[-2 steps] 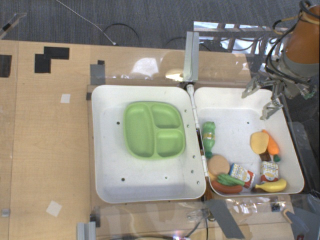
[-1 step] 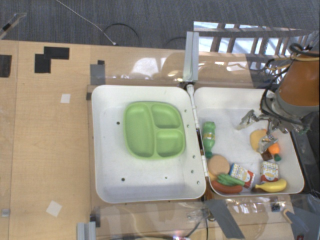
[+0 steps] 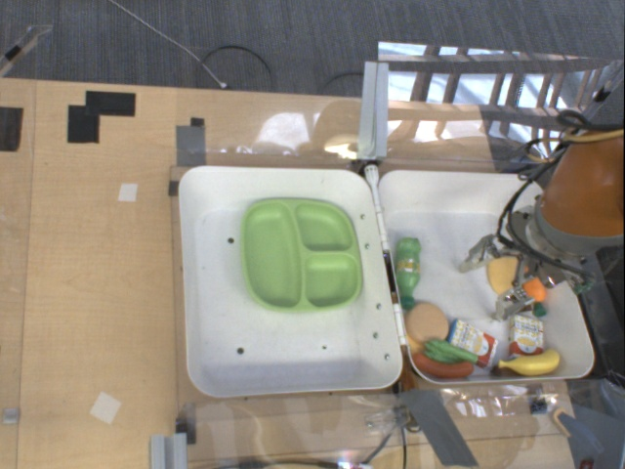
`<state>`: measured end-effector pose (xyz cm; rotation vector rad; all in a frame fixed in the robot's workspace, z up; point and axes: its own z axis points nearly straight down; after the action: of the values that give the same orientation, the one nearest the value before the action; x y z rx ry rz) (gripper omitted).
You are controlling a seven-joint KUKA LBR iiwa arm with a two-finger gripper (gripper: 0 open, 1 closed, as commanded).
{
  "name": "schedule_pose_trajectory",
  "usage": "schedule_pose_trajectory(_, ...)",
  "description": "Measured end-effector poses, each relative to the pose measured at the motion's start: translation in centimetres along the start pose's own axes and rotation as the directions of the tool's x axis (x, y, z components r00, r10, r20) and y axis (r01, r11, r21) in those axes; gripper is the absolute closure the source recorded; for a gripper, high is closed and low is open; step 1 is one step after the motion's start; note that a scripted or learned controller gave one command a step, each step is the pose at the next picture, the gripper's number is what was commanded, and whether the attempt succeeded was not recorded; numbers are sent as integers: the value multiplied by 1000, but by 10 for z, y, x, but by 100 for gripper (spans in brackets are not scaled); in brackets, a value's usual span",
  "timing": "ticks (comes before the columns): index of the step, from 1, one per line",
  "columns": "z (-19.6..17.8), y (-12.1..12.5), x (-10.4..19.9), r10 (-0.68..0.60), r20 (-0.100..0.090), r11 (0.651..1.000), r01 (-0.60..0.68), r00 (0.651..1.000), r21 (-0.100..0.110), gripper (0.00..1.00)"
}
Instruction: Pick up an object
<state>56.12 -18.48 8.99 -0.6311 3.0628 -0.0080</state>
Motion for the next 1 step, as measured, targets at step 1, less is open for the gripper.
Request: schedule_pose_trajectory(1,-15,-1,-7,-8,17,1000,7,1000,8,100)
